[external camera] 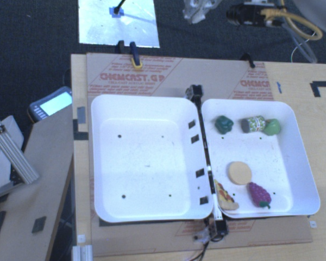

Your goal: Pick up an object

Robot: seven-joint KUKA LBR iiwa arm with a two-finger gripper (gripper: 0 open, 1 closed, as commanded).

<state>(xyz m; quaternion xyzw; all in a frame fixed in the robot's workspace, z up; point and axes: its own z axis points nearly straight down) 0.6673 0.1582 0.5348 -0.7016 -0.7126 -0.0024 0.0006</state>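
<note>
The left bin lies bare on the desk, its white floor showing nothing but a few small dark holes. Across the black-clipped seam, the right bin holds every candidate for the pick. Lowest and leftmost, a pizza slice toy rests against the bin's inner wall by the seam. Up at the far side sits a dark green broccoli-like piece. A flat tan disc, perhaps a cookie or cracker, lies mid-bin, and just below and right of it is a purple grape bunch, near the disc but apart from it. Along the far side, a small can with a green label lies on its side, touching a light green fruit at its right end.

The gripper hangs at the top of the view, beyond the far edge of the desk and well apart from both bins; nothing shows between its fingers, and I cannot tell whether the jaws are parted or closed.

Judging from this, the task is at its start: no object is chosen or approached. The next move calls for travelling over the right bin and descending on one item. The broccoli or grapes look like the more isolated targets; the can and fruit crowd each other, and the thin disc would be hard to pinch.
</note>
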